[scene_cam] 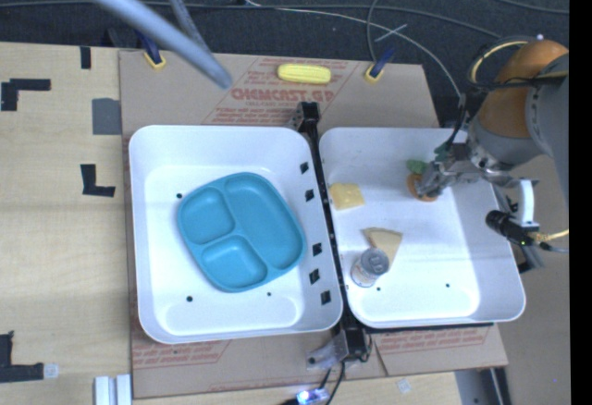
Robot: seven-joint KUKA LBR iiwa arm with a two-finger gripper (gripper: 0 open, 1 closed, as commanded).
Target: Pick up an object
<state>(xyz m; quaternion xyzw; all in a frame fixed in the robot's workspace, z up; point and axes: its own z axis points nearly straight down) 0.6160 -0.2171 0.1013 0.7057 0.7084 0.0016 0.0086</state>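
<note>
At right of frame, two-finger gripper (433,174) sits low over small orange-and-green object (425,185); jaw state indeterminate, pickup unconfirmed.

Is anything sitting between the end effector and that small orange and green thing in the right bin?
Nothing visible does. The end effector is right at the small orange and green object near the far right side of the right bin. The yellow piece, tan wedge and clear cap lie off to the left.
</note>
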